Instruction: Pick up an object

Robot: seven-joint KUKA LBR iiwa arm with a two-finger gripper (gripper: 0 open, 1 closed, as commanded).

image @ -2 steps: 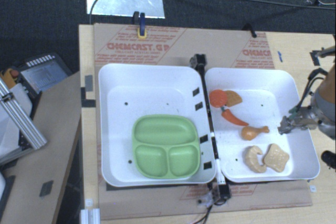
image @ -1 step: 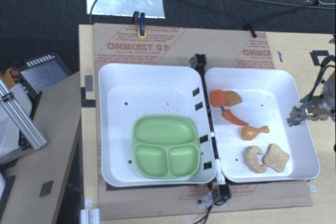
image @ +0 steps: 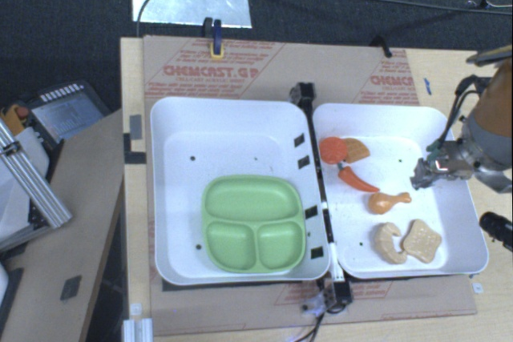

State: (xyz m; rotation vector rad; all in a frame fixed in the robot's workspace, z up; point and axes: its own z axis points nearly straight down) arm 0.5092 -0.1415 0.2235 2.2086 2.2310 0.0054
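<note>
The right bin holds an orange-red round piece with a tan piece beside it, a red chili-like piece, an orange drumstick-shaped piece, a beige curved piece and a tan toast-like piece. My gripper hangs over the right side of this bin, to the right of the drumstick piece and above the toast piece. Nothing shows between its fingers.
The left bin holds a green three-compartment tray. Black clips run along the seam between the bins. A yellow clamp sits at the cardboard's far edge. Grey equipment stands off the bench at left.
</note>
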